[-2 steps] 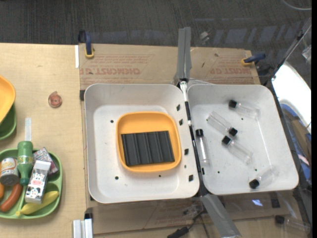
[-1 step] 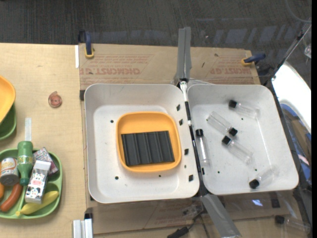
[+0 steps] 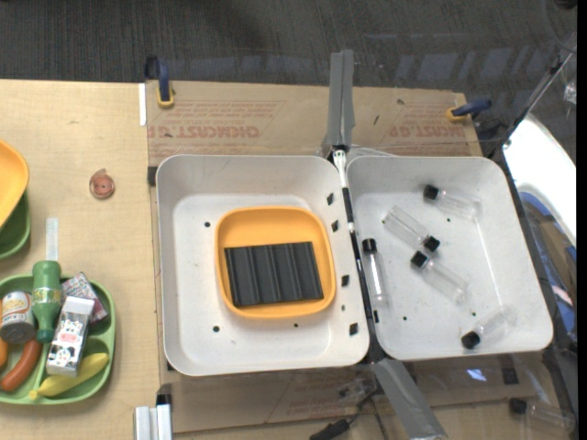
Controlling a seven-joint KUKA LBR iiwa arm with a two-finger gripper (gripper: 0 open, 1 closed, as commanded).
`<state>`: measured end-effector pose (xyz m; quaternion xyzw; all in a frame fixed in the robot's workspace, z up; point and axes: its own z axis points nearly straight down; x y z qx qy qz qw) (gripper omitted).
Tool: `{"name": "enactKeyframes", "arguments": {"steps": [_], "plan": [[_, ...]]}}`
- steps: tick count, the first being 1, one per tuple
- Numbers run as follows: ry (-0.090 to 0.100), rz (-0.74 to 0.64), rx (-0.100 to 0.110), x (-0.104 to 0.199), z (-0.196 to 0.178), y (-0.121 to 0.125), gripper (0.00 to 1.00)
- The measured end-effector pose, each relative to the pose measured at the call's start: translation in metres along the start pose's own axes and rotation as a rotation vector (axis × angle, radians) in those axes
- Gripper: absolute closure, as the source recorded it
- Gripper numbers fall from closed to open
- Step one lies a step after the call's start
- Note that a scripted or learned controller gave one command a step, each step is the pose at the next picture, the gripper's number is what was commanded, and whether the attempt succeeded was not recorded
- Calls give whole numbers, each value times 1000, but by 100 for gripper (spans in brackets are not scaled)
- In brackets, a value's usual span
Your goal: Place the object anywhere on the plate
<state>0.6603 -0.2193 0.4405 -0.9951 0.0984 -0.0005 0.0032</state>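
Observation:
An orange-yellow plate [image 3: 273, 225] lies in the left white bin [image 3: 183, 246], with a dark grey ribbed pad [image 3: 277, 274] resting on it. In the right white bin [image 3: 514, 236] lie several clear plastic vials with black caps. One vial [image 3: 451, 201] is near the back, two more [image 3: 410, 227] [image 3: 442, 280] lie in the middle, one [image 3: 484, 329] sits at the front right corner, and another [image 3: 373, 273] lies along the bin's left wall.
On the wooden table to the left stand a green tray of toy food [image 3: 55, 346], a yellow bowl over a green one [image 3: 11, 191] and a small pink disc [image 3: 102, 185]. Clamps [image 3: 163, 88] [image 3: 468, 110] hold the cardboard behind the bins. A grey bar [image 3: 341, 99] runs between the bins.

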Motion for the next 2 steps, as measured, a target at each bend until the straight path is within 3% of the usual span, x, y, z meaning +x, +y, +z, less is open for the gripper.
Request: {"name": "enactKeyframes", "arguments": {"steps": [2], "plan": [[3,-1,0,-1,-1,-5,100]]}}
